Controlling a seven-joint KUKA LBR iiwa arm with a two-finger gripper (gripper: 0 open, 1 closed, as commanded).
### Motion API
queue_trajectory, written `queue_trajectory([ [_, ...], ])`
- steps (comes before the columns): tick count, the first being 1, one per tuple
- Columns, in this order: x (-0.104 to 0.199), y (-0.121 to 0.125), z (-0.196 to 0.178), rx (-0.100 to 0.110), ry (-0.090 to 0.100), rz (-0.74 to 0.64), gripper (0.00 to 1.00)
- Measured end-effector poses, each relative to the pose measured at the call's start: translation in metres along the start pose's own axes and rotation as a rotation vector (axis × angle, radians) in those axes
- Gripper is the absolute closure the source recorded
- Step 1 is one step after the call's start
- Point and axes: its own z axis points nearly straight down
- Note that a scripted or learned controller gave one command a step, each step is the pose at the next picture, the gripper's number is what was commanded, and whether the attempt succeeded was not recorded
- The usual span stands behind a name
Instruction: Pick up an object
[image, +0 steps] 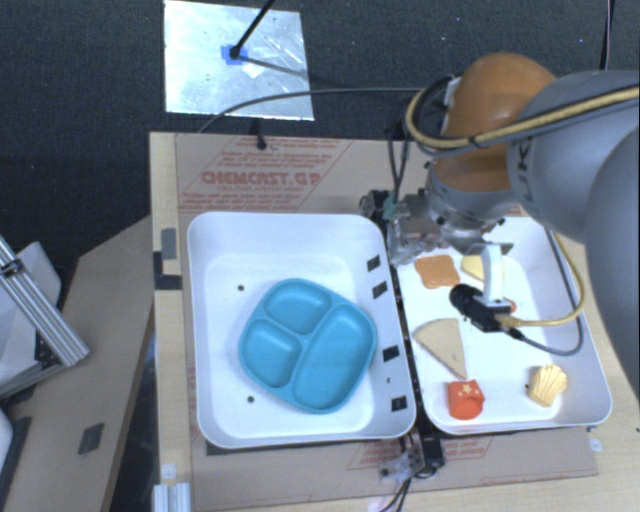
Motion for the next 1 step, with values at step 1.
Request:
queue_trajectory([
  [1, 0.059, -0.007, 0.0081, 0.0, 0.001, -0.001, 1.0],
])
